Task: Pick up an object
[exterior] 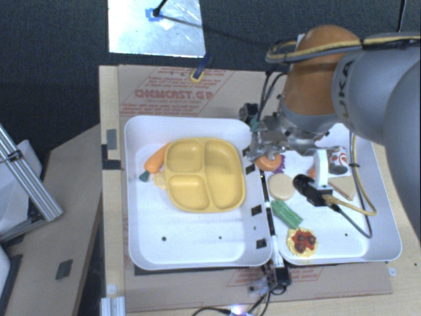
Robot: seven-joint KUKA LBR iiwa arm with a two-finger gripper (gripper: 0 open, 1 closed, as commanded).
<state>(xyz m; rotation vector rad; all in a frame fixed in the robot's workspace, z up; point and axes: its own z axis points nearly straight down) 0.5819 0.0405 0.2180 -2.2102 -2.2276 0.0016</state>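
My gripper (266,151) hangs low over the near-left corner of the right bin (381,236), just above a small orange piece (270,163) by the wall between the two bins. A round beige disc (281,187) lies right below that piece. Further toward the front are a green stick-shaped toy (287,213) and a yellow disc with red spots (302,241). A tan wedge (343,188) and a white and orange can (337,157) lie to the right of the gripper. The arm hides the back of this bin.
The left bin (191,242) holds a yellow divided plate (202,175) with an orange carrot (156,158) at its left rim. A foil sheet (156,18) lies beyond the bins. Cardboard (171,91) sits under both bins.
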